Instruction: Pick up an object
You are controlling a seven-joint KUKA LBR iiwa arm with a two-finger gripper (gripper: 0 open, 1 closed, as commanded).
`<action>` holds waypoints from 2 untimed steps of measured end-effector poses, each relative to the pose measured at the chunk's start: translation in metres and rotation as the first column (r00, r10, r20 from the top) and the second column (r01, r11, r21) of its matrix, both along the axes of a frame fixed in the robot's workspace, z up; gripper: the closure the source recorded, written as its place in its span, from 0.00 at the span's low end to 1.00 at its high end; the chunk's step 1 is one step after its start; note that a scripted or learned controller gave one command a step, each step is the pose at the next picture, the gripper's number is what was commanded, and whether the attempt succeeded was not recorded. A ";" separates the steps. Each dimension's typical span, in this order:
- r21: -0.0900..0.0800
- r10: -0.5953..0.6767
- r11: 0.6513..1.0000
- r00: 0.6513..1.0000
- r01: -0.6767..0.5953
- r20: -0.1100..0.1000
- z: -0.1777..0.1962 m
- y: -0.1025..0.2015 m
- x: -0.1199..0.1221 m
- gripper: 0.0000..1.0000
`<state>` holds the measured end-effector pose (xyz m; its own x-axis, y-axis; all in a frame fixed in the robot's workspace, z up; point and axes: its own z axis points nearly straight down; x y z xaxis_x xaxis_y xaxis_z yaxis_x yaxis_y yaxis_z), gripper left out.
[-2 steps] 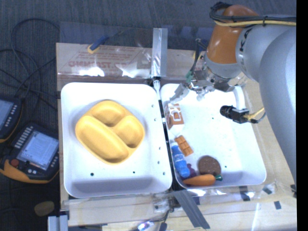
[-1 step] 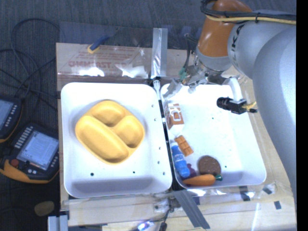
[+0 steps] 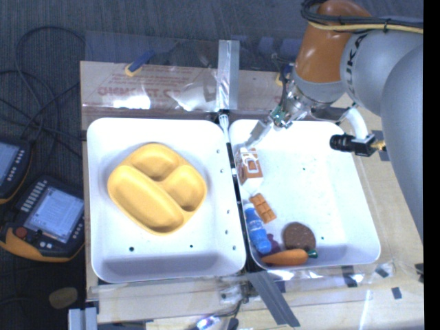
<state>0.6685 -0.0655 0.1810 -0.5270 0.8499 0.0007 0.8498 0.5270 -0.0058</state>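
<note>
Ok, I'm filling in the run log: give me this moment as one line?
arm: over right bin far edge | gripper: above small box, nothing visibly held | left bin: yellow object

A thick, rounded robot arm (image 3: 395,67) is seen, cased in smooth light grey with dark lettering partly visible. A glossy orange band (image 3: 326,40) is wrapped above the wrist, crossed by black cables. A slim metal hand (image 3: 249,141) is fitted below.
</note>
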 end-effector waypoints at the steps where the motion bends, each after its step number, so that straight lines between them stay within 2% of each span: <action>1: 0.003 0.249 0.968 0.968 -0.249 0.001 0.000 0.020 0.000 0.00; 2: 0.004 0.250 0.968 0.968 -0.250 0.001 0.000 0.020 0.000 0.00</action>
